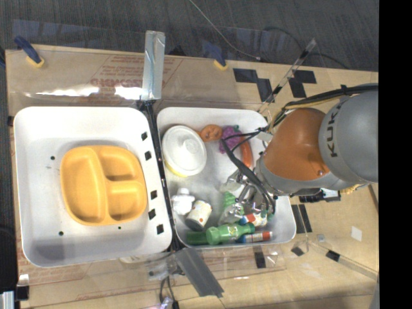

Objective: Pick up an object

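My gripper [248, 203] is low in the right bin [280, 227], over the clutter near its front right corner. The grey arm with its orange band [293, 153] covers the bin's right side. A green bottle [222, 233] lies along the front wall just below the gripper, with a small green piece [229, 202] beside it. A marker with a red end [261, 235] lies to the bottle's right. Further left are a white cup [199, 214] and a small white object [182, 203]. Nothing is visibly lifted.
A white bowl [185, 149] sits at the right bin's back left, with an orange toy [210, 132], a purple toy [229, 138] and an orange-red stick [246, 153] behind the gripper. The left bin [32, 172] holds a yellow divided tray [103, 184].
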